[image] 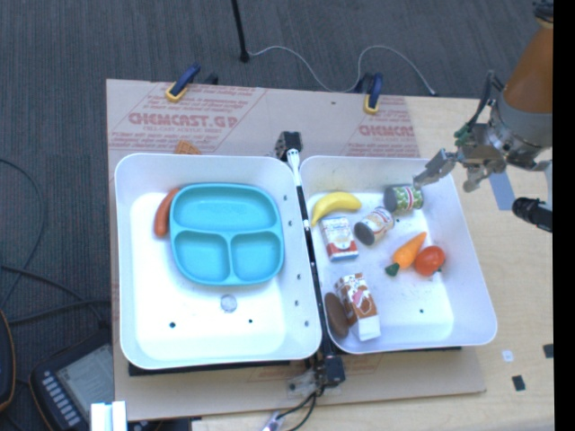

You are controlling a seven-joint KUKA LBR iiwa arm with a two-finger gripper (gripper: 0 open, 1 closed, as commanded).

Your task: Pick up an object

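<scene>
Starting at the frame's lower middle, the right bin [467, 312] holds a carton [358, 305], then a tomato [430, 259] touching a carrot [407, 251], a small packet [339, 237], two cans [375, 225] and a banana [333, 205]. The gripper [456, 171] hovers at the upper right over the bin's far corner, fingers spread apart and holding nothing. The upper can [404, 197] lies nearest; descending squarely over it, clear of the wall, seems wisest.

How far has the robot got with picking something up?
Nothing looks picked yet. The banana, two cans, carrot and tomato all lie in the right bin. The open gripper hangs over that bin's upper right edge, fingers holding nothing. Still left: descend, close on an object, lift.
</scene>
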